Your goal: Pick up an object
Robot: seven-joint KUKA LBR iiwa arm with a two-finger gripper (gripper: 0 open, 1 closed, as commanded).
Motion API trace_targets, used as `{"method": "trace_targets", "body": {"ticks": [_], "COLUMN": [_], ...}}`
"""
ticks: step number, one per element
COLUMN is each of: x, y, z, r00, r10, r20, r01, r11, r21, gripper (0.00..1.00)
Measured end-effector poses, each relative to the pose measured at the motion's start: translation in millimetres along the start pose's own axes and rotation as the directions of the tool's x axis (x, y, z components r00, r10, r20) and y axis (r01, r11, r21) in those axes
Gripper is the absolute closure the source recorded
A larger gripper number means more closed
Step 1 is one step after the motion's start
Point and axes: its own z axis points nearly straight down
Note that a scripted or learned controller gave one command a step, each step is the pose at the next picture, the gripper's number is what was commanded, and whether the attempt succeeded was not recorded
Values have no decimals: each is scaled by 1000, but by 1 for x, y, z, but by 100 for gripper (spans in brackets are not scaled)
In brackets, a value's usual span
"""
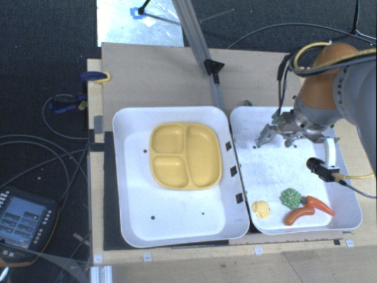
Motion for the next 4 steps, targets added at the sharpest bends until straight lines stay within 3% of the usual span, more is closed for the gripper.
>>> {"method": "trace_targets", "body": {"ticks": [1,4], "x": [-1,-8], "y": [2,5], "z": [-15,-150], "r00": [1000,1000], "r10": [4,-2], "r20": [1,2], "r01": [-4,2], "r11": [1000,1000], "r21": [-8,-11], "gripper": [100,100]}}
